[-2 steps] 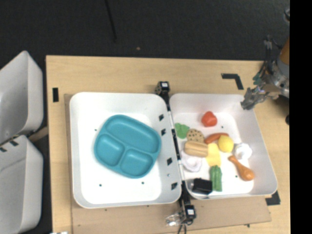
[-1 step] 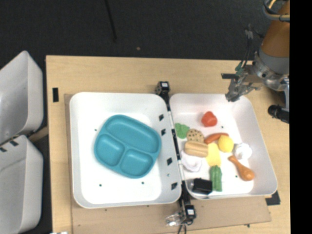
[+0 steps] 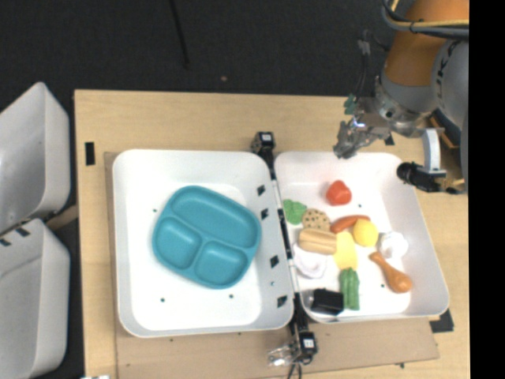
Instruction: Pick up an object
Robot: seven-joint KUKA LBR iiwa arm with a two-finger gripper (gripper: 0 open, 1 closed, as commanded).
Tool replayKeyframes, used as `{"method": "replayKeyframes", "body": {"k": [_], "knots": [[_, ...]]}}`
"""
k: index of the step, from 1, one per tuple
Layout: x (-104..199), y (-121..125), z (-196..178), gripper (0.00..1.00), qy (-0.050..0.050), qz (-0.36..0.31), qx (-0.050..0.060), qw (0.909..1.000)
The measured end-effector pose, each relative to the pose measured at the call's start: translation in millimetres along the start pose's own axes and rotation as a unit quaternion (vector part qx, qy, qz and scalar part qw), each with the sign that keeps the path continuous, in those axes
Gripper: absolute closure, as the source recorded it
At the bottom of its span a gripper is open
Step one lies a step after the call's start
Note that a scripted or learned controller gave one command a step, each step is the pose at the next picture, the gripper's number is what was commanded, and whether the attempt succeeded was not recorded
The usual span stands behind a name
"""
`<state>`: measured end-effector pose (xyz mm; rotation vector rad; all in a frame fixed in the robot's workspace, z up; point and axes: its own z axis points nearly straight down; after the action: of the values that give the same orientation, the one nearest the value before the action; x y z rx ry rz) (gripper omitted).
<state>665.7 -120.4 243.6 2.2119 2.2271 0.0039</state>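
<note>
We find the gripper [image 3: 348, 148] poised above the far rim of the right bin [image 3: 422, 235], its opening state undeterminable, nothing visibly held, the toy foods heaped below, the red tomato-like piece [image 3: 339, 193] nearest for picking.

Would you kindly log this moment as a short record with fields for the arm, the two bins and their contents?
arm: gripper hovers above the far rim of the right bin
held: nothing seen between the jaws
left bin: blue divided tray
right bin: red tomato, hot dog bun, yellow lemon, drumstick, green toy, black item
task status: no object picked yet
</note>
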Motion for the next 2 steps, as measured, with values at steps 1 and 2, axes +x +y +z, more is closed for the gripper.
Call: {"method": "replayKeyframes", "body": {"k": [1,2], "knots": [[50,13,11,1.00,0.000,0.001,0.001,1.0000],[98,12,4,1.00,0.000,0.001,0.001,1.0000]]}}
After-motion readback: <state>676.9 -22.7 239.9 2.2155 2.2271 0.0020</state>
